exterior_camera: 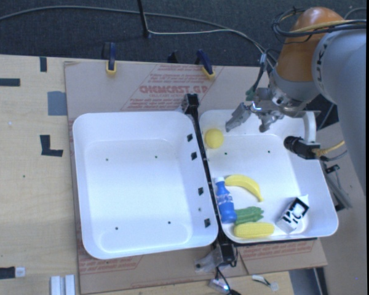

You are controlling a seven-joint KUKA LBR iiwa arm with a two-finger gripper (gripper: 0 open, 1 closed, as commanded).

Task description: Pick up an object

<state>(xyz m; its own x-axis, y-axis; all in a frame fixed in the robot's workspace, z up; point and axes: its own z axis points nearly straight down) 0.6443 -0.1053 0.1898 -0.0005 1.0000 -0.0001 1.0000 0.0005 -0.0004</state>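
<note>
Hand point(252, 119) spread, holding nothing, hovers at 12 o'clock of the right bin point(317, 183) — banana point(245, 185) at 6, prob light, slick — pinch mid-curve.

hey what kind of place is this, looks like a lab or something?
Probably a robotics lab bench: a grey arm's gripper over two white bins, toy items like a banana, and cardboard clamped to the bench.

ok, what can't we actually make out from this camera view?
- Gripper: fingers blurred; whether they hold anything is unclear.
- Black-and-white box: markings too small to read.
- Green object: partly hidden between the blue bottle and the yellow corn-shaped toy; identity unclear.
</note>
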